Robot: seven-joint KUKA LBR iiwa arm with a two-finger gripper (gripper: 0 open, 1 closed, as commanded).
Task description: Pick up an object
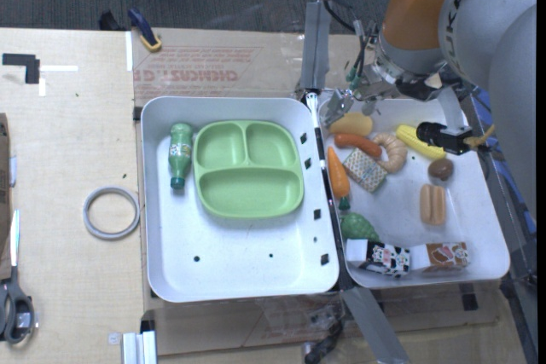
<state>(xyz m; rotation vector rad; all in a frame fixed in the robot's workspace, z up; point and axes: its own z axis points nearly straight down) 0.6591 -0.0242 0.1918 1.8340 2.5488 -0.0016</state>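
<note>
The right bin [478, 264] holds several toy foods: an orange carrot [339, 171], a red sausage [358, 145], a yellow lump [353, 124], a pale ring-shaped piece [394, 152], a speckled cracker [366, 172], a banana [415, 138], a brown nut [440, 170], a hot dog [432, 205], a green vegetable [357, 227], a cow-patterned carton [388, 257] and a brown packet [446, 254]. My gripper [339, 104] hangs low at that bin's far left corner, just above the yellow lump, with nothing visibly in it.
In the left bin [171, 268] sit a green divided plate [249, 168] and a green bottle [179, 153]. On the bench to the left lie a grey ring [111, 212] and scissors [15, 307]. A metal divider [317, 175] separates the bins.
</note>
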